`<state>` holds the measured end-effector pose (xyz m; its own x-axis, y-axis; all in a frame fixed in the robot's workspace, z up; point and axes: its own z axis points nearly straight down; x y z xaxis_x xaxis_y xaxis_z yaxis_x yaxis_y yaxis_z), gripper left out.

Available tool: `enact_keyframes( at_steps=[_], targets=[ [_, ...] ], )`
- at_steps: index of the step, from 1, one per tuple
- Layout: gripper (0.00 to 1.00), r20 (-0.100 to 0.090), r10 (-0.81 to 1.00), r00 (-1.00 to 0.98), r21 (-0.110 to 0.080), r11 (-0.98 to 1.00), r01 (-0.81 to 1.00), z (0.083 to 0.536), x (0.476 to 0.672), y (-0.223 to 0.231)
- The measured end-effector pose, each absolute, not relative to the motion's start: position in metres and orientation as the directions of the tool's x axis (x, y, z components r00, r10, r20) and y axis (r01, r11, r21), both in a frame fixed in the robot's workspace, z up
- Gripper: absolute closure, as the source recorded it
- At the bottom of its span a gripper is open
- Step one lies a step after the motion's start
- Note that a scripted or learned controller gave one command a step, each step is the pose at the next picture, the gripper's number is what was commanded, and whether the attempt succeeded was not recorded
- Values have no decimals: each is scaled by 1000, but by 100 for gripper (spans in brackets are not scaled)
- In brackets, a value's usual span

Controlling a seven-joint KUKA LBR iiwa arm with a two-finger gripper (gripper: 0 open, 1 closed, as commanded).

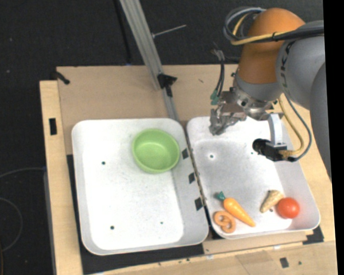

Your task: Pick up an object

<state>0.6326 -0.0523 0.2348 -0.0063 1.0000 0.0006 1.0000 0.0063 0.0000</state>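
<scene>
— Over the back edge of the right bin [242, 159], what is the tool [220, 124] doing?
— It is hanging there, metallic and grey; whether it is clenched or released, I cannot tell.
— And what is lying in that bin?
— A tapered orange carrot [238, 211], a pretzel-shaped orange piece [224, 221], a pale wedge [270, 200] and a round, glossy red tomato [288, 208] are sitting along its front edge, well apart from the tool.
— The left bin [107, 218]?
— It is carrying a smooth green bowl [155, 150].
— The arm [282, 48]?
— It is reaching in from the right, its orange band bending down over the wooden table [100, 92].
</scene>
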Motion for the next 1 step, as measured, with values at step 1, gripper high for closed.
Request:
enact_keyframes(
  at_steps=[1],
  targets=[
    [100,1,1000,-3,0,3,1000,235,628,-2]
  ],
)
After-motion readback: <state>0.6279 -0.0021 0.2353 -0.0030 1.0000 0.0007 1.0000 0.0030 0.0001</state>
